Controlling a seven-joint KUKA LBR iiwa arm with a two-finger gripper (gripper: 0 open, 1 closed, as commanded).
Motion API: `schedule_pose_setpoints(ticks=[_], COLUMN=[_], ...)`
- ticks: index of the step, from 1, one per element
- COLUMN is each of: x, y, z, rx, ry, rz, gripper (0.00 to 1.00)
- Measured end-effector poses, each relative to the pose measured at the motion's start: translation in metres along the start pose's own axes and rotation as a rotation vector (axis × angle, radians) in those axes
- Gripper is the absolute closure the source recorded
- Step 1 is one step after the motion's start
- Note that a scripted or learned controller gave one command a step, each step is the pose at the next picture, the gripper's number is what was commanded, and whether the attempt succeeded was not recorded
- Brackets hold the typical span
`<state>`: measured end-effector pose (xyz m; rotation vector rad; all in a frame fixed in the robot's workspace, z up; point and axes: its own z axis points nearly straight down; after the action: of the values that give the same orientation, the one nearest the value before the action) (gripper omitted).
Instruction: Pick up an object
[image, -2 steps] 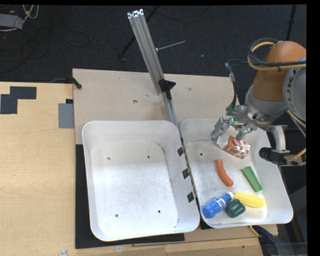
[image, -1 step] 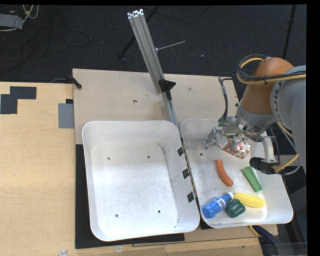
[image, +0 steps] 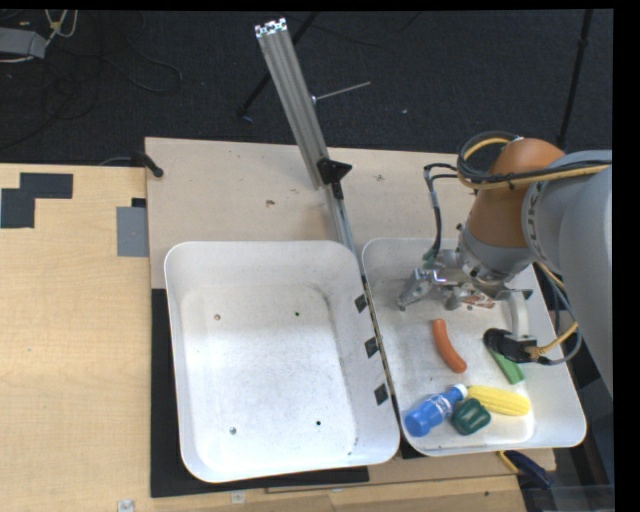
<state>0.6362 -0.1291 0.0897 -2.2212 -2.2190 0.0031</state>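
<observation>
Orange sausage (image: 448, 345) lying just below and beside gripper (image: 437, 287), long axis slanting down-right in right bin (image: 560, 430); finger spread impossible to tell, nothing visibly held.

Orange sausage (image: 448, 345); yellow corn (image: 500, 401); blue bottle (image: 433, 412).

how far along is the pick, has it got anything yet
Done: the arm is over the right bin, with the gripper near its back end. In hand: nothing visible between the fingers. Left: the grasp itself; the orange sausage, blue bottle and yellow corn all lie on the bin floor.
</observation>
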Motion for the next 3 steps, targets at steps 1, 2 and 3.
schedule_pose_setpoints(ticks=[1,2,3], x=[-0.001,-0.008,-0.006], y=[0.0,0.003,0.005], z=[-0.011,-0.058,-0.121], rx=[0.0,-0.005,-0.008], ry=[0.0,-0.001,-0.001], rz=[0.003,0.001,-0.002], gripper=[1.0,1.0,1.0])
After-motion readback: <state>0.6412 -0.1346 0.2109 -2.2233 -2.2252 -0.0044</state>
